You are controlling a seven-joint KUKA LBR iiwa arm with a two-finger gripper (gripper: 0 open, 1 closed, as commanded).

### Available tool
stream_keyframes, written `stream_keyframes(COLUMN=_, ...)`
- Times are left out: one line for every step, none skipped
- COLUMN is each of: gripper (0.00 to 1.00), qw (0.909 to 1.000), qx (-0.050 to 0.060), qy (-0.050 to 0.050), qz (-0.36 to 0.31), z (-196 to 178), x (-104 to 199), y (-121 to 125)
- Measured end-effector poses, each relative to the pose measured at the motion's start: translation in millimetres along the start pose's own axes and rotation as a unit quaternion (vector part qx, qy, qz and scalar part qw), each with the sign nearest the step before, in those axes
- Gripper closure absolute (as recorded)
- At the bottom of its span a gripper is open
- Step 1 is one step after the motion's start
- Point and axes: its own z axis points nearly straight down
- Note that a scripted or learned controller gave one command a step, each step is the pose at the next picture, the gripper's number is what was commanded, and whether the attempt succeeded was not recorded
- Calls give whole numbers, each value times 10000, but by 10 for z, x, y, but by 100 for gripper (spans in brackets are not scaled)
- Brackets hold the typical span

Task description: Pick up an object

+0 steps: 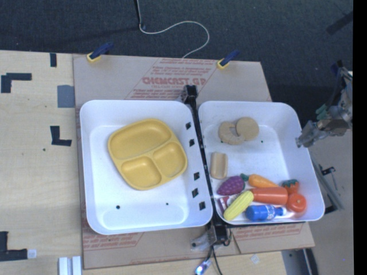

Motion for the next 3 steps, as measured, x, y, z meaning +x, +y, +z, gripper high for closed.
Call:
stream_keyframes(gripper=100, qw=10000, qx=-19, qy=-4, qz=1, z=9, x=0, y=357)
stream_keyframes(gripper=100, qw=9999, qx=-107, qy=-11, qz=-52, z=-1459, x=1015, y=909)
stream_keyframes(gripper=100, qw=10000, qx=1, qy=-6, qz=27, z=-1191, x=644, y=492)
